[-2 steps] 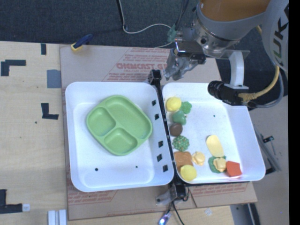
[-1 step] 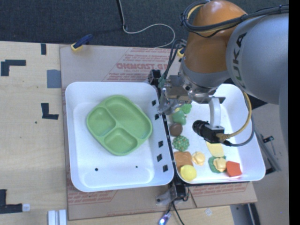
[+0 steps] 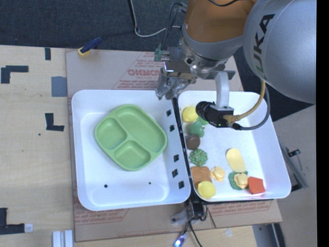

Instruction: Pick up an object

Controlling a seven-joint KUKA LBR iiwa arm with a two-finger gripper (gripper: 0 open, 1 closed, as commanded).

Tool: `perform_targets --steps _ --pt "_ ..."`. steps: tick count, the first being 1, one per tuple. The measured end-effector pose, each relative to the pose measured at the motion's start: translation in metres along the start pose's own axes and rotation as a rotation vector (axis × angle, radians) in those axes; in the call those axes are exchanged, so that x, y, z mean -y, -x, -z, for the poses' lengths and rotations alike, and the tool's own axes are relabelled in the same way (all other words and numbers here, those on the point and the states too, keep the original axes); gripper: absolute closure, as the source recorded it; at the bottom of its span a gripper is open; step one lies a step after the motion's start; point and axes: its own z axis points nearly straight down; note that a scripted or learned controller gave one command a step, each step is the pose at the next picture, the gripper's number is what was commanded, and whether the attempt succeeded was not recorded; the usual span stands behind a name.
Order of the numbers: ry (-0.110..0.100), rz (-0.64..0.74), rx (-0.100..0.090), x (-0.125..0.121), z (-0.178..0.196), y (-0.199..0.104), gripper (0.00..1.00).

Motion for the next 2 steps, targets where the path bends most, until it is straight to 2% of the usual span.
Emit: perform_targets --steps 1,2 --pt "-0.014 0.000 0.004 -0.008 -0.128 -0.060 1.00" --pt "-0.001 -0.001 0.000 -0.071 -0.105 -0.107 1.00"
